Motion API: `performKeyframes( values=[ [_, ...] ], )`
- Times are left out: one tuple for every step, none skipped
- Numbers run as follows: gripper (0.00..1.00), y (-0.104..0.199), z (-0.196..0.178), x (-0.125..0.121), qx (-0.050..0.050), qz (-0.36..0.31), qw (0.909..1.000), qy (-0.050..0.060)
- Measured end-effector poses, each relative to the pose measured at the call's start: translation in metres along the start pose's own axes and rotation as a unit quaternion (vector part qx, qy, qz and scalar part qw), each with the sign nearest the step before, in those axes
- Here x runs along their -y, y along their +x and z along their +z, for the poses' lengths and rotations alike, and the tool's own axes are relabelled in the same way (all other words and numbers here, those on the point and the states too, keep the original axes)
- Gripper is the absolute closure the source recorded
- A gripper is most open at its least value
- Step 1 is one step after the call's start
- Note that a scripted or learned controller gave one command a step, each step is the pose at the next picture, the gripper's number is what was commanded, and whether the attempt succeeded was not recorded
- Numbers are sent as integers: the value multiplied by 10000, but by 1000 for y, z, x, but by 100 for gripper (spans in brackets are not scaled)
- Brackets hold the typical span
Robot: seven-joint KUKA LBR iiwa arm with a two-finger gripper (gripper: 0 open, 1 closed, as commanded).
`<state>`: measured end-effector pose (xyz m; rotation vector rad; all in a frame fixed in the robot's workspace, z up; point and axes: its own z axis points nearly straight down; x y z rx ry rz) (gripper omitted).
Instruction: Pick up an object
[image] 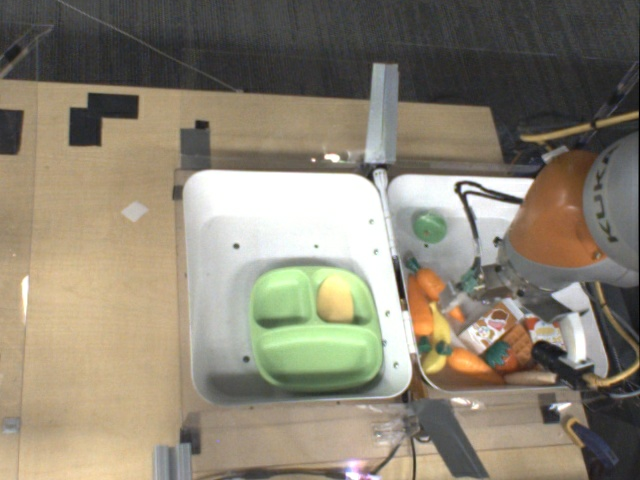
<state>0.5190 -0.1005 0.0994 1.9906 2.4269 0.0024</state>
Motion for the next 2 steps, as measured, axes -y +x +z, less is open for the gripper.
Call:
performKeyframes(
  values=[
    [100,1,-12,-3,2,-11,10000,-28],
    [100,88,-157,5,-5,545,9985,-17]
  ],
)
